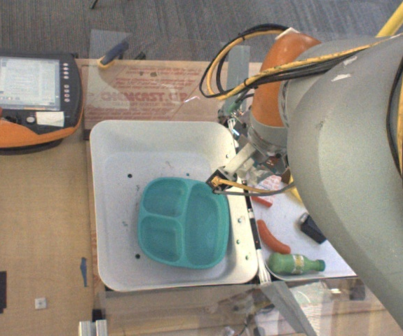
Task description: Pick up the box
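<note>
Gripper (263,165): low over the wall between the bins, tucked under the wrist, so cannot tell whether released or clenched. Box (312,228): probably the small black block, below and right of gripper on the bin (287,217) floor, apart from it, just above bottle (296,263). Looks light, stiff and smooth, apt to skid on bare plastic. Best taken across the narrow sides, at mid-length, squarely from above.

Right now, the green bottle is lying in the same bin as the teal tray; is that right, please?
Not quite. In the camera view the green bottle lies in the neighbouring bin, not the one holding the teal tray.
</note>
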Controlling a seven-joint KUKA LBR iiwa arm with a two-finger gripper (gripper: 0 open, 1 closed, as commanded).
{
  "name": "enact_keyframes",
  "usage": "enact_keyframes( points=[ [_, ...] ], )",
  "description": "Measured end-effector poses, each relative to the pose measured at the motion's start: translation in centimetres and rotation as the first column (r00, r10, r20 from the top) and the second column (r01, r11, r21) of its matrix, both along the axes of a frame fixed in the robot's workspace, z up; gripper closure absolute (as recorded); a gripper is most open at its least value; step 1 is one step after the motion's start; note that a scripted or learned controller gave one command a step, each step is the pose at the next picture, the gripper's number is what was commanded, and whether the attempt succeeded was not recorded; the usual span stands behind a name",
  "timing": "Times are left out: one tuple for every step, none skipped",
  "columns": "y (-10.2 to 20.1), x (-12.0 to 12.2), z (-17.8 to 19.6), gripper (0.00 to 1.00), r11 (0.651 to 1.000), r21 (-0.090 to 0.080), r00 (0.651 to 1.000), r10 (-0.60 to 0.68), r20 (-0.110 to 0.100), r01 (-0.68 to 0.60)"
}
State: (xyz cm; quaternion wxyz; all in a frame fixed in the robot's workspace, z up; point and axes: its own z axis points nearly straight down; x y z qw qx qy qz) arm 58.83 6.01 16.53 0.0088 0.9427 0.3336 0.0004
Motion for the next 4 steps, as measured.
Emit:
enact_keyframes(
  points=[
    [0.1,1.2,-0.5,1.00,0.998,-0.001,0.998,-0.064,0.016,0.064],
    [0.5,2.0,-1.1,1.00,0.998,-0.008,0.997,-0.069,0.023,0.069],
    [0.6,2.0,-1.1,1.00,0.997,-0.009,0.997,-0.077,0.029,0.077],
    [0.7,2.2,-1.2,1.00,0.995,-0.009,0.995,-0.098,0.028,0.098]
  ],
)
